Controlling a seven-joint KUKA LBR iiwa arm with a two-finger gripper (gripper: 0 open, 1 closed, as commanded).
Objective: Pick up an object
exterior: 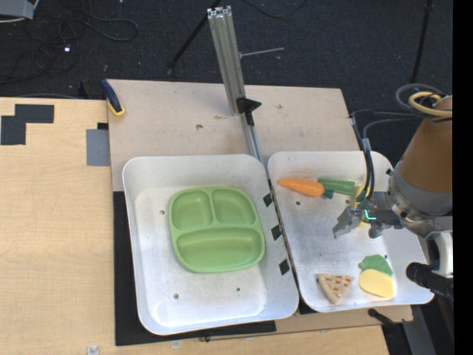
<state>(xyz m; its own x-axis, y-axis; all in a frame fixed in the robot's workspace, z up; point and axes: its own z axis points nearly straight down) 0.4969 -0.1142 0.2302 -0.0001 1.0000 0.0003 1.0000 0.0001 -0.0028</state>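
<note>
In the right bin [318, 272] lie a toy carrot [310, 187] with a green top near the far wall, a pizza slice [334, 287] near the front wall, and a yellow and green piece [377, 278] beside it. My gripper [353, 224] hangs over the middle of the right bin, between the carrot and the yellow piece. Its fingers point down and left, standing open with nothing between them.
The left bin [148, 287] holds a green divided plate [217, 228]. A metal post [229, 58] rises behind the bins. Black clips sit along the seam between the bins. Cables hang at the right by the arm.
</note>
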